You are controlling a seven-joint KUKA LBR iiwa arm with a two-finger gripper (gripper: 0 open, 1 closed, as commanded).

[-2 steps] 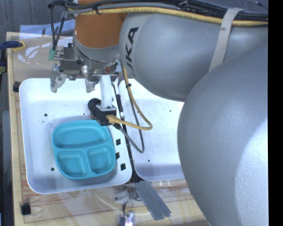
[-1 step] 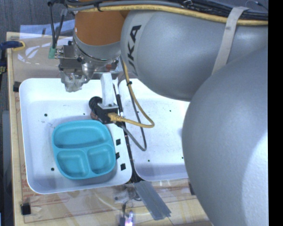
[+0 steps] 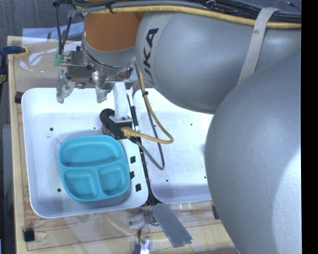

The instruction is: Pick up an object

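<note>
Your gripper point(image 3: 84, 93) hung open and held nothing, up at the far edge of the left bin point(image 3: 34, 142). The blue tray point(image 3: 94, 168) lay flat in that bin, nearer the camera than the gripper, its long side running left to right. The big grey arm point(image 3: 228, 89) hid much of the right bin point(image 3: 175, 189)

Empty end effector point(image 3: 82, 94) above left bin point(image 3: 37, 142), well apart from blue divided tray point(image 3: 94, 168).
</note>
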